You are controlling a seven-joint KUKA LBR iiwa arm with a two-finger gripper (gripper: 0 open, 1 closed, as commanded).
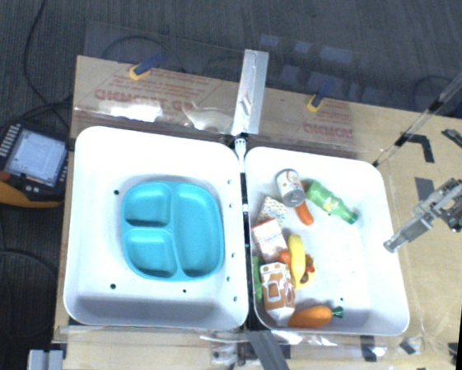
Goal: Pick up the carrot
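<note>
— So, spot the carrot (311,315) yet?

— Yep. Down in the right bin (366,274), at the near edge, almost in the corner. Orange, with a bit of green at one end.

— Close to anything?

— Touching the box (276,286) on its left, or nearly so. Hard to tell. Just below the banana (296,258) too. Well apart from the bottle (328,201) and the can (289,187) at the far end.

— And the gripper (392,243)?

— Up at the right side of that bin, about over the rim. Hanging from the arm (448,205), tipped down and to the left.

— Which way to the carrot from there?

— Toward the near edge and a bit to the left. Near, but not beside it.

— Lying how?

— Flat, pointing left to right along the near wall. Green end on the right, tilted up a touch.

— So how to grab it?

— Best guess: come down from above and pinch across the fat middle, far side to near side. Tight by the wall, though, so could bump the rim.

— Open or closed right now?

— Can't tell. Too small and blurry.

— Holding anything?

— Nothing to see in it. Not touching any toy either, by the look of it.

— And the left bin (96,206)?

— Just a blue tray (172,230) in it. No need to go there.
</note>
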